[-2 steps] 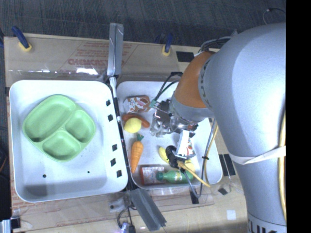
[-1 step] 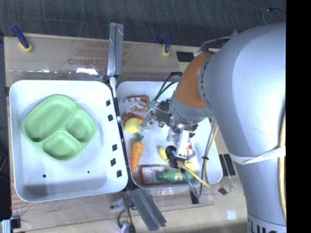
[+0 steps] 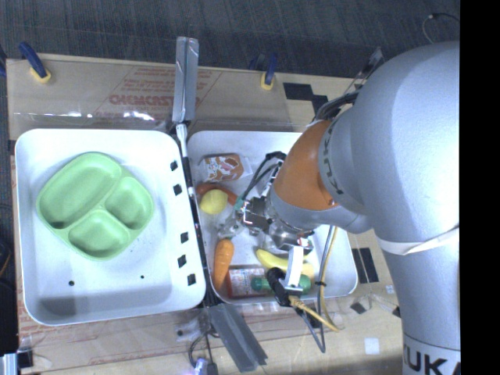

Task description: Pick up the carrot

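The orange carrot (image 3: 223,262) lies lengthwise near the front left of the right bin (image 3: 344,283), close to the bin's left wall. My gripper (image 3: 233,225) hangs low over the bin, just above and behind the carrot's upper end and beside a yellow lemon (image 3: 213,201). The arm's wrist and orange band cover the middle of the bin. Nothing can be seen held in the gripper.
In the right bin are also a brown packet (image 3: 221,166) at the back, a banana (image 3: 280,259) and a bottle with a red label and green cap (image 3: 254,281) at the front. The left bin (image 3: 47,295) holds a green divided plate (image 3: 95,204).
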You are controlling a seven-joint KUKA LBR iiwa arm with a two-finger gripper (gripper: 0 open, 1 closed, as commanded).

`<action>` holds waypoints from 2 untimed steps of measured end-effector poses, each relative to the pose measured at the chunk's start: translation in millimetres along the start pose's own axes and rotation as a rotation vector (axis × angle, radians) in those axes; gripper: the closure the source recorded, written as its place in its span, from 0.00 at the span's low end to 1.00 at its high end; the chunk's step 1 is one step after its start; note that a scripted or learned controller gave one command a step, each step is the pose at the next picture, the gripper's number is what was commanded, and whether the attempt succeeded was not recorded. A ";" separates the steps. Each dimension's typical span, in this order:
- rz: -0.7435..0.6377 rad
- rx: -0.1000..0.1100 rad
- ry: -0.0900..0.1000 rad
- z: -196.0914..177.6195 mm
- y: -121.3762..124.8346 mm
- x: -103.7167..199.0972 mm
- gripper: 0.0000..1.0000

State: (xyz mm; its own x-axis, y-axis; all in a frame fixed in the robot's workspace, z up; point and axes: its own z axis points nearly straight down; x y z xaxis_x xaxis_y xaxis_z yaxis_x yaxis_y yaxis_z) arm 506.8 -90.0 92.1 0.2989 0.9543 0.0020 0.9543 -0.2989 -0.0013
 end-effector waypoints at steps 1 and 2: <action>-0.002 0.003 0.000 -9.2 -0.1 0.0 1.00; -0.317 -0.001 -0.002 -136.3 -22.5 33.4 1.00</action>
